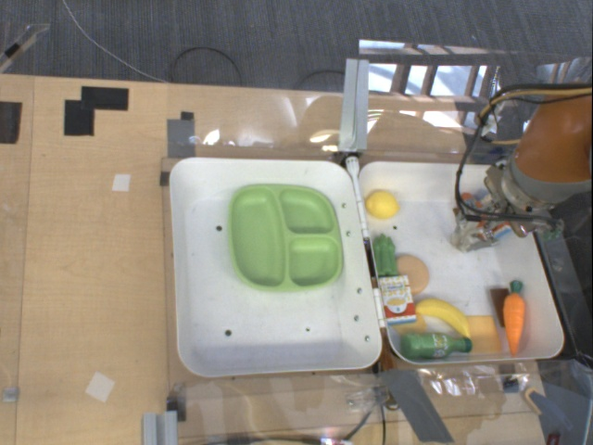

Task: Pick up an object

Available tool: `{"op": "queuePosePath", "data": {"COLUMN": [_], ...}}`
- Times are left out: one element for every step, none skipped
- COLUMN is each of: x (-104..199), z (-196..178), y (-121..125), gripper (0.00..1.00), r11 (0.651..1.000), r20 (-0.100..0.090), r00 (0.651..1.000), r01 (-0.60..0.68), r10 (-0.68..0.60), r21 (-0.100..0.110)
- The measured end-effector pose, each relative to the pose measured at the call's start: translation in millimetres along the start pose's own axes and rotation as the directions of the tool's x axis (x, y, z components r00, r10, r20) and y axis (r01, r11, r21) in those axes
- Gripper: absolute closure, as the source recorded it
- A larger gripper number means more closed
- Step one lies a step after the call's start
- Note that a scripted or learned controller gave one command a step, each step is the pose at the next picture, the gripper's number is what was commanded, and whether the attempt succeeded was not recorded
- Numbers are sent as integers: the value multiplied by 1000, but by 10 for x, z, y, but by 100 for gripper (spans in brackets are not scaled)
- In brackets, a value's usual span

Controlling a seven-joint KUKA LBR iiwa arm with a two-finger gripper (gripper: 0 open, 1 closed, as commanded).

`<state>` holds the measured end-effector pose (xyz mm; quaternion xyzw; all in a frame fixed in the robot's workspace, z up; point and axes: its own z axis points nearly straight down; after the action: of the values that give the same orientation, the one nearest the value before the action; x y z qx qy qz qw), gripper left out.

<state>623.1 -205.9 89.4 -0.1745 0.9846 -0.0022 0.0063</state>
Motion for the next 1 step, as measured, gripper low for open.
{"op": "queuePosePath", "data": {"x": [373], "z": [-18], "y": [141], "gripper": [0], "r11": [927], "r20": [1], "r00": [927], "r01": [376], "r10": [-376], "r21": [1]}}
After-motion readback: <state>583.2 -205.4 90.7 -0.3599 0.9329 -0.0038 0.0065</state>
